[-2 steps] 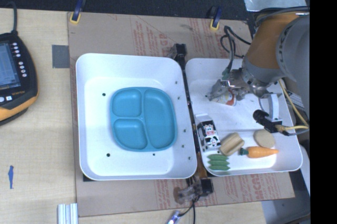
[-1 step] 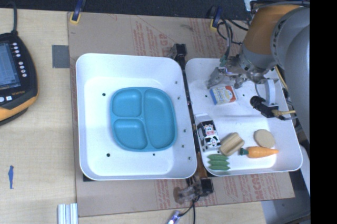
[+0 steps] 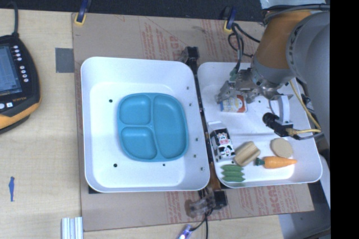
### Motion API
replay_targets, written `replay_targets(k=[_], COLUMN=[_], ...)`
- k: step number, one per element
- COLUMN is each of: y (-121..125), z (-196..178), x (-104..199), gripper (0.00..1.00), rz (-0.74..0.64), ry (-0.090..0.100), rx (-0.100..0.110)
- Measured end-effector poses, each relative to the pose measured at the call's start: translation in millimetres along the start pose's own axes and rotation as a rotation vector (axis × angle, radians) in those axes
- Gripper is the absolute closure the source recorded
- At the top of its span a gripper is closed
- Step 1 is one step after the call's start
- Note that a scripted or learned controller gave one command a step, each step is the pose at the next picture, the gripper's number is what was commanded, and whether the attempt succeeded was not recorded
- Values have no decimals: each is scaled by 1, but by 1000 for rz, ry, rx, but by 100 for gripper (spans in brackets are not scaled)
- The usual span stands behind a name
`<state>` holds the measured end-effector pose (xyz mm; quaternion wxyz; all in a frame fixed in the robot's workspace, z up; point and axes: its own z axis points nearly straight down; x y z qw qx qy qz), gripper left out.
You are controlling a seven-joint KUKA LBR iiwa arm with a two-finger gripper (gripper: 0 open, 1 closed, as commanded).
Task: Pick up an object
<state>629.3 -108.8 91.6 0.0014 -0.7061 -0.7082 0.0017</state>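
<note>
My tool (image 3: 238, 92) hung low over the right bin (image 3: 305, 176), directly above a small white carton with a red label (image 3: 234, 104), since that was the nearest thing to pick; I could not tell how it was set. The carrot (image 3: 276, 162), bread roll (image 3: 246, 153) and pea pod (image 3: 233, 172) lay grouped along the near edge, well apart from it. The blue divided plate (image 3: 152, 125) sat alone in the left bin (image 3: 98, 176).

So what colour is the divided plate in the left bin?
Light blue plate, clearest in the camera view.
</note>
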Motion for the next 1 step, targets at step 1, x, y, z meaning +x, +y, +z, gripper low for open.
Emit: replay_targets(k=[1], y=[0], z=[-10], x=[-1], gripper=[100], rz=[-1], ry=[0], rx=[2])
